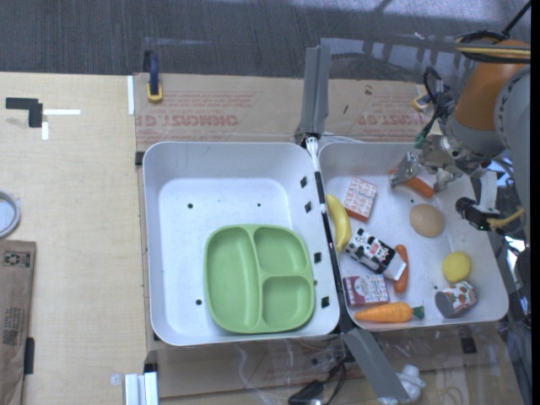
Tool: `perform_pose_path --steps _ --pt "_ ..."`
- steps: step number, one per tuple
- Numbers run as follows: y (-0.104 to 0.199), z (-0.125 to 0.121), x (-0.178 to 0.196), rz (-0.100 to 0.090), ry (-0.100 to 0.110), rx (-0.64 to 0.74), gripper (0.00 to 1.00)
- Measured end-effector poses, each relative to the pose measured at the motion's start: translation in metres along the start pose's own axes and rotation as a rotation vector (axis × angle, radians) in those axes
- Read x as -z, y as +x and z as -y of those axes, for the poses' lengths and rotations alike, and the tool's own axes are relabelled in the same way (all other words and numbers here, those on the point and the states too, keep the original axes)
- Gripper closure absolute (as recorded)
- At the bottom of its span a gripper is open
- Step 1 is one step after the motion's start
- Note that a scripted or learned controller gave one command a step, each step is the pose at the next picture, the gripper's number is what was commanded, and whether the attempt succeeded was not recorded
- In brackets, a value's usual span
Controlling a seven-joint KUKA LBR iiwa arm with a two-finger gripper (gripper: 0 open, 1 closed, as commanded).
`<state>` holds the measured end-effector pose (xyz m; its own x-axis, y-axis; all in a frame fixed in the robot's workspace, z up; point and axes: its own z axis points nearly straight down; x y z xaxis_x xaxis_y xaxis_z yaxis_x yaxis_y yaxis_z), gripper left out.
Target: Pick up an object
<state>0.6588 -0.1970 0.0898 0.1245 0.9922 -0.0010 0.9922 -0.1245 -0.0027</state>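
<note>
in the far right corner of the right bin [498,306], the gripper [415,172] is hanging low over an orange object [419,187], and i cannot tell how it is set or if it is touching this object. the grey arm [494,108] with the orange band is reaching in from the right. nearer in this bin a tan egg-shaped thing [427,221], a yellow lemon [456,267], a banana [338,219], a small red and white box [360,198], a cow-pattern carton [375,253], a big carrot [386,313] and a small can [456,299] are lying apart. in the left bin [169,184] a green divided plate [260,278] is sitting toward the near side.
</note>
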Motion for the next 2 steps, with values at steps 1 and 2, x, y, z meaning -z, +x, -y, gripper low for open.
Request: perform_pose_path --steps 1,2 --pt "0.0 0.003 0.005 0.0 0.015 0.004 1.0" --pt "0.044 0.018 0.122 0.001 0.002 -0.448 1.0"
